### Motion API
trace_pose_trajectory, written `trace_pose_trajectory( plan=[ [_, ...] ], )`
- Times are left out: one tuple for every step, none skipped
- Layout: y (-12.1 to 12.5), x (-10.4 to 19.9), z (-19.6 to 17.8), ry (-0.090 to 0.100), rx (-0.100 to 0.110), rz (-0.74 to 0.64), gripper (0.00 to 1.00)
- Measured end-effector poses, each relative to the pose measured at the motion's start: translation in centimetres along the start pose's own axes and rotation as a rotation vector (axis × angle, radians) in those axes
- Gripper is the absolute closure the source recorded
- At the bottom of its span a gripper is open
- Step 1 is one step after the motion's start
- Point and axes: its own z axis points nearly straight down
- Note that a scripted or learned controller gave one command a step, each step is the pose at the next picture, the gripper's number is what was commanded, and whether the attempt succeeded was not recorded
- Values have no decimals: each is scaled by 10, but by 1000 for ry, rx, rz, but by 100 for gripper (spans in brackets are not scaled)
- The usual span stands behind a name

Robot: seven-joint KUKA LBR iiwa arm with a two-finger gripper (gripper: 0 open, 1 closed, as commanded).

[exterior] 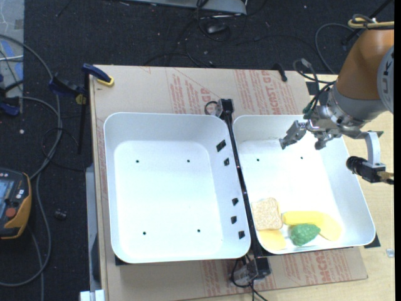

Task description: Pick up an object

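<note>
The jaws (307, 134) hang over the far part of the right bin (351, 187), their two fingers spread apart with nothing between them. Everything worth picking lies toward the near edge of that same bin, well apart from the jaws and down the picture from them, slightly to the left. There a small cluster sits against the near wall: a tan, speckled sponge-like block (267, 214) nearest the divider between the bins, a flat yellow piece (272, 238) just below it, a long yellow banana-shaped thing (313, 219) stretching off to the right, and a green crumpled lump (304, 234) resting against the banana's near side. The banana's long axis runs roughly left to right across the bin, so a grasp would likely want the fingers closing across it from far to near. The pieces touch or overlap, which may make a clean single pick awkward; the tan block looks the most exposed. The left bin (125, 130) holds nothing to pick. Both bins rest on a cardboard-covered bench (163, 86).
</note>
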Motion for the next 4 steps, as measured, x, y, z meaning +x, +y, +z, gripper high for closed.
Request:
trace_pose_trajectory(
  plan=[
    [-55, 62, 12, 2, 3, -4, 0],
    [33, 5, 62, -2, -3, 1, 0],
    [-50, -7, 114, 1, 5, 3, 0],
    [-99, -42, 111, 0, 0, 29, 0]
  ],
)
